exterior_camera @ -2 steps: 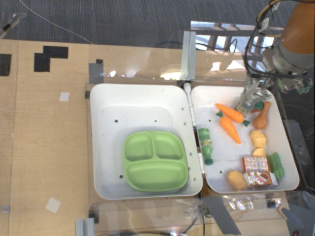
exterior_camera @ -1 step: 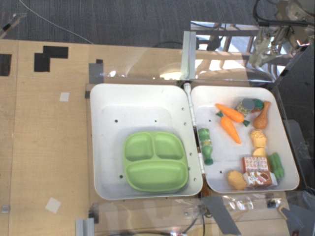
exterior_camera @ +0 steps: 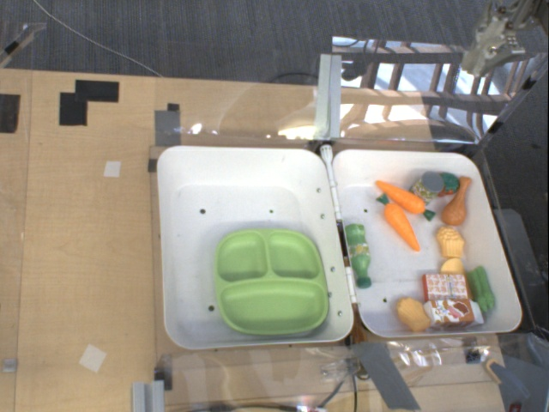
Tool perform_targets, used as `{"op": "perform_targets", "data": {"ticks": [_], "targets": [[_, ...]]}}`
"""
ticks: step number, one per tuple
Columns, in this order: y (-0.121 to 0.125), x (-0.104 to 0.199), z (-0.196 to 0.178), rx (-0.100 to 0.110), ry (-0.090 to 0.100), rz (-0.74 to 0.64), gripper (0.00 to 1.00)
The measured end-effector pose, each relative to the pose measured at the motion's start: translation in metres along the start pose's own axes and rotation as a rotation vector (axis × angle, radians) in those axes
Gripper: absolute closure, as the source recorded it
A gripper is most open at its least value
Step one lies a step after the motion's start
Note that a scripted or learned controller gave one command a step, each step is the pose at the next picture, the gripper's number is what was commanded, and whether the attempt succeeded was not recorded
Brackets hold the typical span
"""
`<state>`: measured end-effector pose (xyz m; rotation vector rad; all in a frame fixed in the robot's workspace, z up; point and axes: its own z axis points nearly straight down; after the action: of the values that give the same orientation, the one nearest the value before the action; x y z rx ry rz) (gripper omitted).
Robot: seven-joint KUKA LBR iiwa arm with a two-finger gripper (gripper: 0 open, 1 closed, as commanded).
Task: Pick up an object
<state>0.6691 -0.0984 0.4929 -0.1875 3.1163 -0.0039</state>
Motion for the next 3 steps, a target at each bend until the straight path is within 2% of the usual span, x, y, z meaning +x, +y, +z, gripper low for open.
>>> {"op": "perform_targets", "data": {"ticks": [1,2,3], "targets": [[0.062,-0.006,0.084,-0.003,0.012,0.229,1.00],[0.094,0.029,0.214,-0.004,0.020,0.176,1.00],[0.071,0.000,0.148,-0.002,0.003,0.188,1.00]]}}
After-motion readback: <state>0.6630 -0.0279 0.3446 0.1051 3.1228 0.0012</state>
